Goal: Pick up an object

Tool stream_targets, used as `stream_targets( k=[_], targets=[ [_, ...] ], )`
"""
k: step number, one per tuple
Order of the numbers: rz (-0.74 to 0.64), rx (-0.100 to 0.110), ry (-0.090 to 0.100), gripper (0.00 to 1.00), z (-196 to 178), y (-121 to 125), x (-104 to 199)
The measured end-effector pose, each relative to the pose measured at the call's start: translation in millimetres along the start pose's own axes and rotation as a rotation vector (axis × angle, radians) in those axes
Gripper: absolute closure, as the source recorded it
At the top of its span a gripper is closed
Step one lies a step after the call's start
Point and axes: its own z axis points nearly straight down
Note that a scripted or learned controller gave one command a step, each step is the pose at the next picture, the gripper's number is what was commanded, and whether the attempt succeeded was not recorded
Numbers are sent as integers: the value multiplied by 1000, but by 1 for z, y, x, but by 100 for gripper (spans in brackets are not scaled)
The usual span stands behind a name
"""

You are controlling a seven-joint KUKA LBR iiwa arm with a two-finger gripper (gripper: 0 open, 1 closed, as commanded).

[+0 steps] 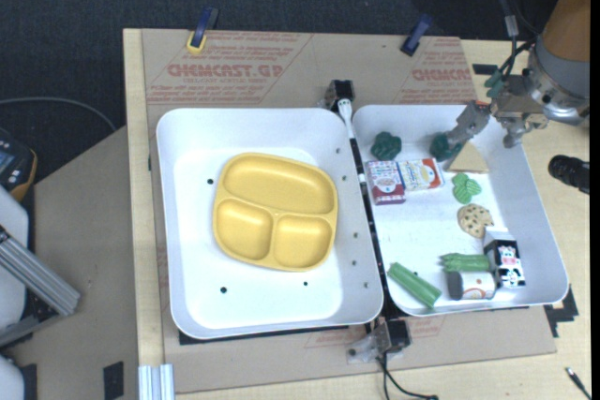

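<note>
While a yellow divided plate (pixel 275 210) lies in the left bin (pixel 178 201), the right bin (pixel 539 201) holds scattered toys, and at its far edge the gripper (pixel 491 128) hangs, fingers spread, one touching a dark green toy (pixel 442 146).

Yellow divided plate (pixel 275 211) in left bin (pixel 178 201); gripper (pixel 487 122) above cluttered right bin (pixel 539 229)
</note>
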Motion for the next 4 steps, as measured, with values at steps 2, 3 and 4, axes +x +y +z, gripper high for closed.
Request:
stream_targets(
  k=[2, 3, 4],
  targets=[
    [-1, -6, 0, 0, 52, -7, 1],
    [-2, -7, -1, 0, 96, -11, 5],
    [-3, -8, 0, 0, 145, -3, 10]
  ],
)
